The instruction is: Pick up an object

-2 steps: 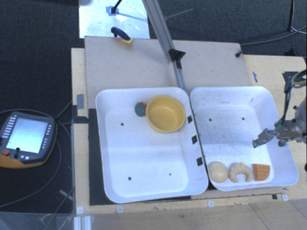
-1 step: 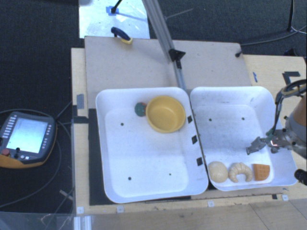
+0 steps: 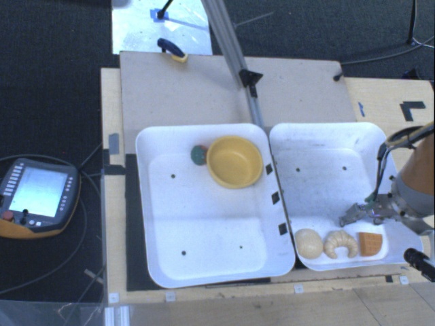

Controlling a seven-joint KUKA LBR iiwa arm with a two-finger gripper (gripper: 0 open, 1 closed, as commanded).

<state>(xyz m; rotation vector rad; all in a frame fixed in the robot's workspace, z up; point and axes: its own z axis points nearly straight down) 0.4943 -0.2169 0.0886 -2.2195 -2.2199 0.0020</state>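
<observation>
Bench (image 3: 204, 87): tan board top on a pale wooden base. Two shallow white bins rest directly on it, side by side and touching along their inner edges: left bin (image 3: 204, 250) toward 7 o'clock, right bin (image 3: 326, 155) toward 4 o'clock. A blue-and-yellow clamp (image 3: 172, 49) grips the board's far edge at 11 o'clock.

A single fixed camera looked down from above the bench (image 3: 204, 87) at a slant, far enough off to take in both white bins, the left bin (image 3: 204, 250) and the right bin (image 3: 319, 155), side by side. It also caught dark floor and a handheld control pendant (image 3: 37, 197) at left, while the arm (image 3: 414, 178) entered at the frame's right.
</observation>
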